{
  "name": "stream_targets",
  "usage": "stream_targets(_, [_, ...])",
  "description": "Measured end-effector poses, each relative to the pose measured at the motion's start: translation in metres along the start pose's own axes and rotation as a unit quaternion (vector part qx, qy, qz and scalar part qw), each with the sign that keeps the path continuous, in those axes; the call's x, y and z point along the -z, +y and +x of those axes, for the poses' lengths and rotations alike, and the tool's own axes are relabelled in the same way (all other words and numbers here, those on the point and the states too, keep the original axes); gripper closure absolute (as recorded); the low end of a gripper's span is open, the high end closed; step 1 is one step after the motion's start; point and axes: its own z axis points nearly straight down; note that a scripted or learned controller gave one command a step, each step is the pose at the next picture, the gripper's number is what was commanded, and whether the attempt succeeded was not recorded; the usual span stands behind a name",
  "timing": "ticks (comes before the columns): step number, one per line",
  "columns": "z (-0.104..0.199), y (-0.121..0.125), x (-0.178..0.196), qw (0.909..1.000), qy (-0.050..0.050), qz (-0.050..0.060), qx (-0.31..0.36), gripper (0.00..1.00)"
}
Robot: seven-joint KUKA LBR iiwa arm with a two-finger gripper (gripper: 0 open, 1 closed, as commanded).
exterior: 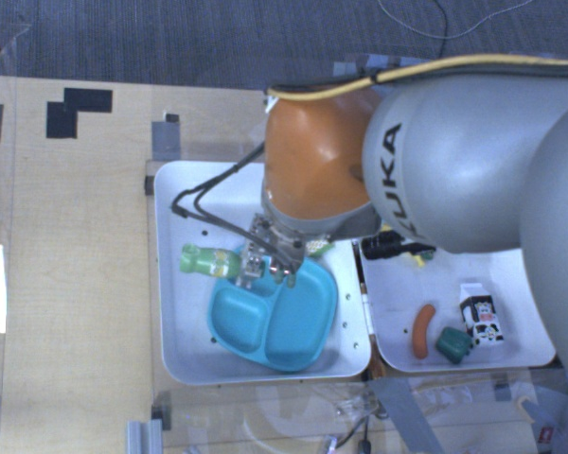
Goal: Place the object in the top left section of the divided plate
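Worktop [66, 282]: pale wood, with black L-shaped marks near the upper left corner; carries 2 shallow white bins side by side.
Left bin [175, 348]: holds the green bottle and the divided plate.
Green bottle [208, 262]: lying on its side in the left bin, cap end pointing left; right end reaches up to the pincer, just above the plate's upper left edge. Touching the pincer or not: cannot tell.
Divided plate [275, 324]: turquoise, rounded, 3 sections visible, resting flat in the lower middle of the left bin; upper edge partly hidden by the wrist.
Pincer [270, 265]: directly over the plate's upper rim, right beside the bottle's right end. Open or closed: cannot tell, and nothing seen held.
Arm [454, 159]: grey with an orange band, reaching in from the right, covering the upper part of both bins.
Right bin [398, 353]: holds 3 small things near its lower edge.
Sausage [421, 331]: orange-red, upright in the view.
Green block [453, 344]: dark, just right of the sausage.
Small carton [480, 318]: white with dark print, just above and right of the green block.
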Motion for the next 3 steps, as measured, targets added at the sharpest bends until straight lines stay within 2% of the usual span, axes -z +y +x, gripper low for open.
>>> stream_targets(1, [0.006, -0.1, 0.024, 0.9871, -0.001, 0.0, -0.16, 1.0])
stream_targets(2, [-0.019, -0.035, 0.001, 0.9997, -0.001, 0.0, 0.024, 1.0])
stream_targets(3, [-0.021, 0.001, -0.079, 1.0, 0.001, 0.001, -0.009, 1.0])
